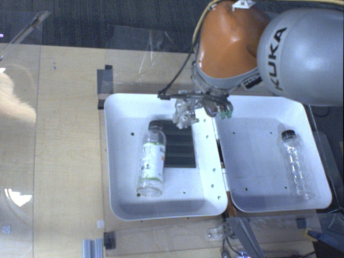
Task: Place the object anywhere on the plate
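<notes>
While left bin point(121, 144) holds bottle point(151, 163) beside dark plate point(181, 147), right bin point(258, 117) holds clear bottle point(295, 165)

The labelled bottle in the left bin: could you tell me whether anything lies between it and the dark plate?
Nothing visible does. The labelled bottle lies directly beside the dark plate, along its left edge and seemingly touching it. The end effector hangs over the plate's far edge, above the bin floor rather than between them.

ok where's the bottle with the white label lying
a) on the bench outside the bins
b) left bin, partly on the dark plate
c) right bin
b: the labelled bottle lies in the left bin, its side overlapping the dark plate.
</notes>
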`<state>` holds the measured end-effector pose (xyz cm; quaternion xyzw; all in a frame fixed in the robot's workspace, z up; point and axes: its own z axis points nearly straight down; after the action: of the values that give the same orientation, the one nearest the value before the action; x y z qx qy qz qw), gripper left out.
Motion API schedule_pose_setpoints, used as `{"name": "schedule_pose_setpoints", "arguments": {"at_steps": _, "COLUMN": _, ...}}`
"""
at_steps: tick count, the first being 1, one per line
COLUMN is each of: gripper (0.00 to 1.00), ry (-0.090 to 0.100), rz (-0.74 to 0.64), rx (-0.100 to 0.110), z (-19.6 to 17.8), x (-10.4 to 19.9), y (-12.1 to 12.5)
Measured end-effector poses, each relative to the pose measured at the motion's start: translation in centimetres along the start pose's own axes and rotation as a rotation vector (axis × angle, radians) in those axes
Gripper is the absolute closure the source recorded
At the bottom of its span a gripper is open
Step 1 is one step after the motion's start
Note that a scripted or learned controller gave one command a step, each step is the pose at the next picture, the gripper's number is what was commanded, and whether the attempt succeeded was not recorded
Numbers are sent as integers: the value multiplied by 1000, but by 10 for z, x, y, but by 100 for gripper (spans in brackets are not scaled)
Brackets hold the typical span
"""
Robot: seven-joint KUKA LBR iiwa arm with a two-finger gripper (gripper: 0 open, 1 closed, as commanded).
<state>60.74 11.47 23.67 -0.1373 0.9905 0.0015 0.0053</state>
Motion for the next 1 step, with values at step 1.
{"name": "schedule_pose_setpoints", "arguments": {"at_steps": 1, "gripper": 0, "ry": 0, "rz": 1, "rx": 0, "z": 0, "x": 0, "y": 0}}
